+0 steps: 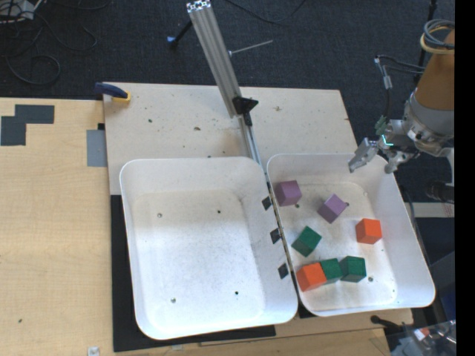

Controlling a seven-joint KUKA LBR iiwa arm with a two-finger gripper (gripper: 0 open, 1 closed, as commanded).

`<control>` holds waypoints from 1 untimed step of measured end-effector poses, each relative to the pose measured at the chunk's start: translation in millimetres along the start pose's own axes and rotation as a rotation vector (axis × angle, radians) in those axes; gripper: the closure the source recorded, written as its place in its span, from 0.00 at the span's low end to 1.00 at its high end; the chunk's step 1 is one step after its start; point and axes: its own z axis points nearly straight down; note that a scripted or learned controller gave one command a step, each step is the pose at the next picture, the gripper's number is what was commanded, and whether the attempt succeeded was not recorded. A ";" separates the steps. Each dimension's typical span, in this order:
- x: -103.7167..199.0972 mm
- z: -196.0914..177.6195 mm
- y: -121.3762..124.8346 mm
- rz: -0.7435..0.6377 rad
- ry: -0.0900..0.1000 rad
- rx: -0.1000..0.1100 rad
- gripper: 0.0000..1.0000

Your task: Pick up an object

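Your gripper (376,157) hangs over the far right corner of the right bin (415,273), fingers spread with nothing between them. Below it you see seven blocks scattered in that bin (all well apart from the gripper): two purple blocks (288,193), an orange block (368,231) by the right wall, a green block (306,240), and an orange-and-green cluster (332,271) at the near edge. The left bin (148,310) sits beside it on the counter (185,117).

The arm (434,95) is seen reaching in from the right, its claw (377,156) pointed down-left with both fingers spread apart and nothing held between.
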 end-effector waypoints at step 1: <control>0.4 -3.2 1.1 -0.004 -0.002 -0.004 0.00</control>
